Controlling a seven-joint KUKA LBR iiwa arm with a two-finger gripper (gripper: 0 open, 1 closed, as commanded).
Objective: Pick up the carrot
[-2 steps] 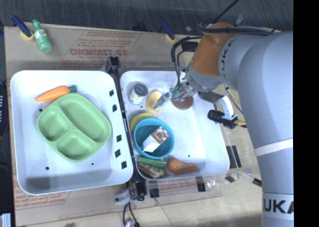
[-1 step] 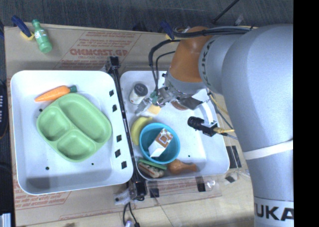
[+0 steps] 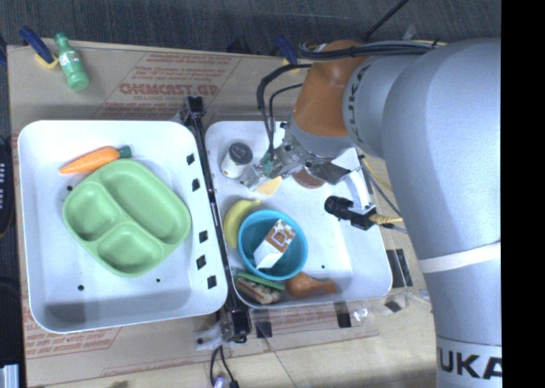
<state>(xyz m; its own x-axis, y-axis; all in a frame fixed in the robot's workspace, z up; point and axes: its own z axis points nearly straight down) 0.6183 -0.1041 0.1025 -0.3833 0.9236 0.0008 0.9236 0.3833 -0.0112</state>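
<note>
Gripper (image 3: pixel 271 165): seen low in the right bin (image 3: pixel 366 246), near its upper left part; whether its fingers are spread or pressed together cannot be told, and nothing can be made out between them.
Arm (image 3: pixel 426 139): grey, with an orange band above the wrist, reaching in from the right over the right bin.
Near the gripper: a small white jar with a dark lid (image 3: pixel 237 156) is seen just to its left, and a pale yellow piece (image 3: pixel 270 185) lies just below it.
Blue bowl (image 3: pixel 272 244): placed lower in the right bin, with a small carton (image 3: pixel 274 246) inside it; a yellow object (image 3: pixel 235 218) touches its left side.
Carrot (image 3: pixel 92 158): lying in the left bin (image 3: pixel 43 293), at its upper left, just above the green divided plate (image 3: pixel 126 216), well apart from the gripper.
Green bottle (image 3: pixel 72 63): lying on the bench beyond the left bin.
</note>
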